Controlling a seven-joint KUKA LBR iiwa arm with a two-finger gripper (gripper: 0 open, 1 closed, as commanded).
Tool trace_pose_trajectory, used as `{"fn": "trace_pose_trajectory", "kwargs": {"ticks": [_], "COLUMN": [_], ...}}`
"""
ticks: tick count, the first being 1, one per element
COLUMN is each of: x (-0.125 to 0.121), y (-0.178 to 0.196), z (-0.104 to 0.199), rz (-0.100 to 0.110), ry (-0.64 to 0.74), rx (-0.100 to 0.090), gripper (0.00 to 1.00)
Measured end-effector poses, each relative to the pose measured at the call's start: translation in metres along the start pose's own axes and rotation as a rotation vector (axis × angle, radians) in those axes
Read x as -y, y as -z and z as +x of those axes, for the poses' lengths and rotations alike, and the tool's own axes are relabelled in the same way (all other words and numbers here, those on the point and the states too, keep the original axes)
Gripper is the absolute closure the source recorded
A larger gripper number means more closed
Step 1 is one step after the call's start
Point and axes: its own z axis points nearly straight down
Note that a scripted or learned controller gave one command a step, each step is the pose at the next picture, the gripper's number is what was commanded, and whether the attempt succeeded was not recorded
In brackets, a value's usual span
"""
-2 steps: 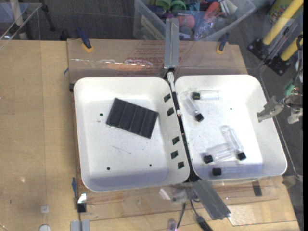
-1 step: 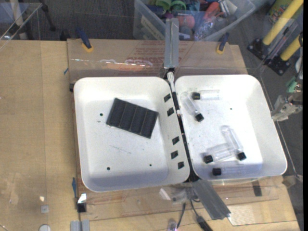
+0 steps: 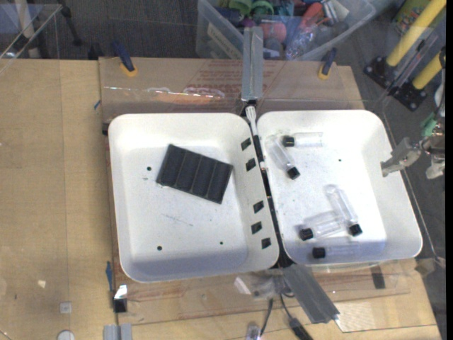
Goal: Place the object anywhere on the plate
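Across the right bin (image 3: 368, 129) lie clear vials (image 3: 340, 207) with black caps, scattered at odd angles; the dark ribbed plate (image 3: 195, 173) sits in the left bin (image 3: 134, 246). At the right edge the pincer (image 3: 403, 158) hangs, vials to its left; its grip state cannot be told.
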Motion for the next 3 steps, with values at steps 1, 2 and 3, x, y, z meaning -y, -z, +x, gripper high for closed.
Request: {"fn": "trace_pose_trajectory", "kwargs": {"ticks": [1,2,3], "x": [-0.001,-0.001,-0.002], "y": [0.01,0.01,0.02], "z": [0.0,0.0,0.0], "rz": [-0.002,-0.002,-0.003], "ry": [0.001,0.001,0.002], "rx": [0.001,0.001,0.002], "gripper": [1.0,0.0,1.0]}}
